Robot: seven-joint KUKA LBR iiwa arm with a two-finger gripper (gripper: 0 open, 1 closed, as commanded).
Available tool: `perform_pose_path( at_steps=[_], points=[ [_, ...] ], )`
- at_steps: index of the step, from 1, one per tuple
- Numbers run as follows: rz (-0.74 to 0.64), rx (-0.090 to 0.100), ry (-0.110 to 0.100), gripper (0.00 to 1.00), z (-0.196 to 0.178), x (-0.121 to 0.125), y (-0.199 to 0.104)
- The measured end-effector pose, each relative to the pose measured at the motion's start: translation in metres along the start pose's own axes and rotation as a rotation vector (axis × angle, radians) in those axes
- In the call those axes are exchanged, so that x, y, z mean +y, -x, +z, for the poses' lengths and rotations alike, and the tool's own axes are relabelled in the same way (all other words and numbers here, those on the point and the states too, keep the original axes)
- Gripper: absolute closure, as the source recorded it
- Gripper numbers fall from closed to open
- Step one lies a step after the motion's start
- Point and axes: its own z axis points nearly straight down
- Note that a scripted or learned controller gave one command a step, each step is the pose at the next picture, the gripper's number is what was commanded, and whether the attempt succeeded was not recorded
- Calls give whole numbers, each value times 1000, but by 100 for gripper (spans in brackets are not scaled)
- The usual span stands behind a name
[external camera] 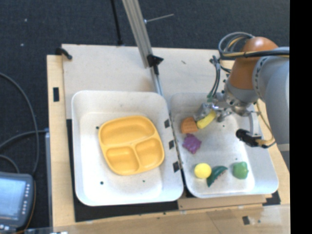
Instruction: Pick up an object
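On the tabletop (107, 72), the left bin (87, 179) holds a yellow divided tray (130, 144). In the right bin (263, 179) lie an orange piece (189, 126), purple piece (191, 143), yellow ball (202, 170) and green ball (239, 170). The pincer (208, 117) grips a yellow object (205, 120) beside the orange piece.

Wood bench (105, 69) w/ 2 white bins: left bin (85, 106), right bin (261, 172), side by side.

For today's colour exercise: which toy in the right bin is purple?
The purple block, between the orange piece and yellow ball; the others are yellow, orange or green.
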Motion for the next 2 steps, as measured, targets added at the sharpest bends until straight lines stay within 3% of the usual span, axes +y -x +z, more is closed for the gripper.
perform_pose_path(
  at_steps=[1,2],
  points=[
    [1,-1,8,100,-16,2,1],
    [0,1,9,100,-60,5,3]
  ],
)
